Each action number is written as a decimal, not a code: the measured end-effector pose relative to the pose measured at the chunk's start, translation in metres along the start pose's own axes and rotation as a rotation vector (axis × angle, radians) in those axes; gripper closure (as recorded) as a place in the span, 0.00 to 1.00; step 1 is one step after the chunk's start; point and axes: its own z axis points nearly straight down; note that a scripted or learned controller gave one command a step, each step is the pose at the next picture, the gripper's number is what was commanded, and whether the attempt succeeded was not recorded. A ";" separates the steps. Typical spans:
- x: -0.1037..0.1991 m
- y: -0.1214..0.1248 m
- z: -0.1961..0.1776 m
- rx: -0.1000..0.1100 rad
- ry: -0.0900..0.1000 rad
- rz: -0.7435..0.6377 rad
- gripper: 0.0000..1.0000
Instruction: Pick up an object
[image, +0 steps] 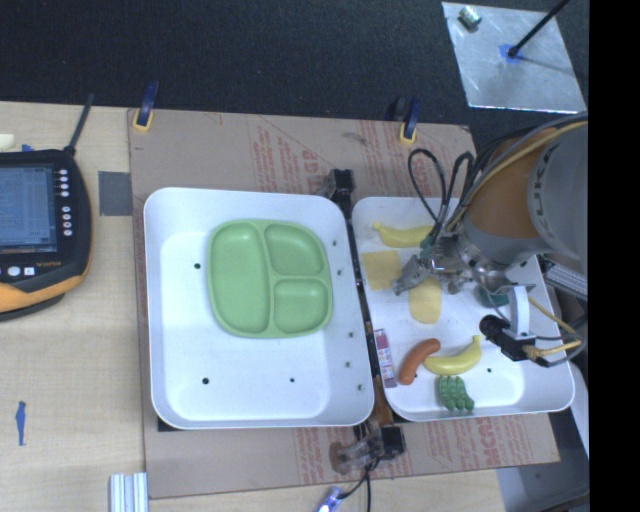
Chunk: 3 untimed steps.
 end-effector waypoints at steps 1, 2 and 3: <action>-0.001 0.000 -0.010 0.002 -0.001 -0.001 1.00; -0.001 0.000 -0.010 0.002 -0.002 -0.003 0.00; 0.015 0.045 -0.001 -0.002 0.000 -0.002 0.00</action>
